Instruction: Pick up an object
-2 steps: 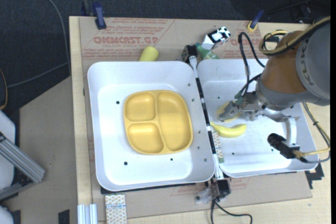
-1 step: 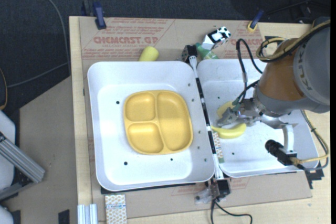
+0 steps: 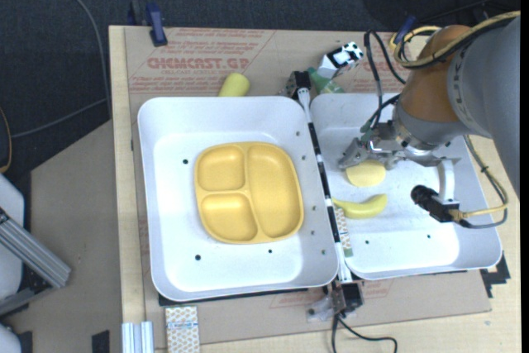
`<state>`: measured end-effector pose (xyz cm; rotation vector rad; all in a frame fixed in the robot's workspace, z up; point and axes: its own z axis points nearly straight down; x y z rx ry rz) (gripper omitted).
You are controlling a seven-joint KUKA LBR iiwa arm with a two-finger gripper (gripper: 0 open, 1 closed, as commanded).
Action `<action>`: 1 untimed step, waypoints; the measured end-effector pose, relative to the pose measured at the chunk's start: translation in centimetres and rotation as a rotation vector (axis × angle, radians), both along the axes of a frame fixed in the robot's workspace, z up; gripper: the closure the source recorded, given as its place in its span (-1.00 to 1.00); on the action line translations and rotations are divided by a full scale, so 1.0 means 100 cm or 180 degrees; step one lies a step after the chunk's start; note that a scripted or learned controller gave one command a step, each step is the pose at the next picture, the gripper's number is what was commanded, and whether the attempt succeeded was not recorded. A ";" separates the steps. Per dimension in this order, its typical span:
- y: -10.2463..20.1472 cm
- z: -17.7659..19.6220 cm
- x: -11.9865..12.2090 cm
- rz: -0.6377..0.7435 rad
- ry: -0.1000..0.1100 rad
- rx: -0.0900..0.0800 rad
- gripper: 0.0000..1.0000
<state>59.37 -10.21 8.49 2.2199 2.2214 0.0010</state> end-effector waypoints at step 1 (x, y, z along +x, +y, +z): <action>0.000 0.010 0.000 0.0003 -0.0005 -0.0003 1.00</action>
